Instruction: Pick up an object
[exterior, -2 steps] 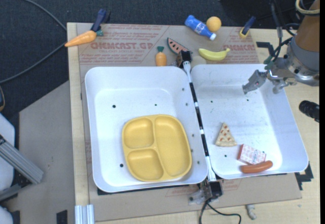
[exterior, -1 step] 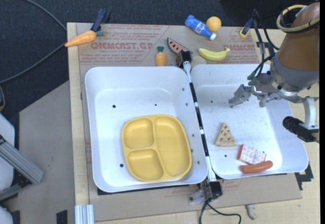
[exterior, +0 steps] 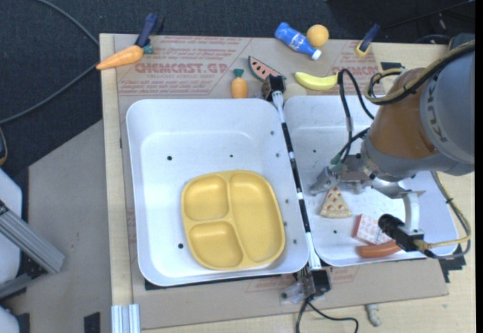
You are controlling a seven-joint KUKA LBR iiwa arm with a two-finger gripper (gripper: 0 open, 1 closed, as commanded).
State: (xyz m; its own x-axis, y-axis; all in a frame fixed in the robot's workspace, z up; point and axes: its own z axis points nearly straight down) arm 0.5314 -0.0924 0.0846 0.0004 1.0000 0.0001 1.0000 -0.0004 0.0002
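Listing what we find, nearest the camera first:

Sausage [exterior: 377, 251]: lies at the near edge of the right bin [exterior: 423, 127], beside the arm's black fitting.
Wafer [exterior: 369, 229]: pink-and-white piece, just behind the sausage and close to the pizza slice.
Yellow tray [exterior: 232, 218]: three compartments, sits in the near half of the left bin [exterior: 151, 127]; nothing rests in it.
Pizza slice [exterior: 334, 203]: triangular, on the right bin floor near the dividing rims; we take it for the likeliest object of the task.
Gripper [exterior: 337, 177]: low over the right bin, just above and touching or nearly touching the tip of the pizza slice; we cannot tell how its jaws stand, since the wrist hides them.
Arm [exterior: 423, 124]: grey with an orange band, reaches in from the right across the right bin.
Step in hand: approach to a grasp, by our reading; nothing is seen lifted.
Next move: we judge it needs the tool centred over the slice, pressed to the floor, then closed across the thin edges, as a flat piece slips easily.
Banana [exterior: 315, 81]: on the board behind the right bin.
Small orange carrot [exterior: 239, 87] and melon slice [exterior: 261, 69]: behind the left bin.
Blue bottle [exterior: 296, 40] and orange [exterior: 318, 35]: farthest back.
Carrot [exterior: 121, 58]: far left corner of the board.
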